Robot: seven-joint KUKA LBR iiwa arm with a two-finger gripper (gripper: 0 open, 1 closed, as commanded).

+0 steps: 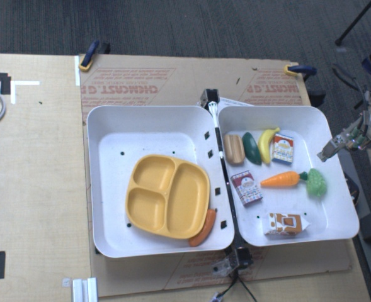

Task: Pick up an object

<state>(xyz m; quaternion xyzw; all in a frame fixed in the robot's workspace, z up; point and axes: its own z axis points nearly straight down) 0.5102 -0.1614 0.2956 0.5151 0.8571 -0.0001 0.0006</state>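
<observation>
So the right bin [336,168] has all the pickable stuff: carrot [279,180] in the middle, broccoli [315,184] touching its tip, banana [269,145], hot dog bun [234,149] and small cartons around it. The gripper [331,150] sits at that bin's right rim, nothing in it; can't tell how it's set. Left bin has a yellow divided plate [167,195] with a sausage [203,228] beside it.

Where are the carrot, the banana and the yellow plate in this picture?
carrot [279,180]: camera view, middle of its orange body.
banana [266,145]: camera view, middle of its curve.
yellow plate [186,198]: camera view, floor of its largest compartment.
</observation>
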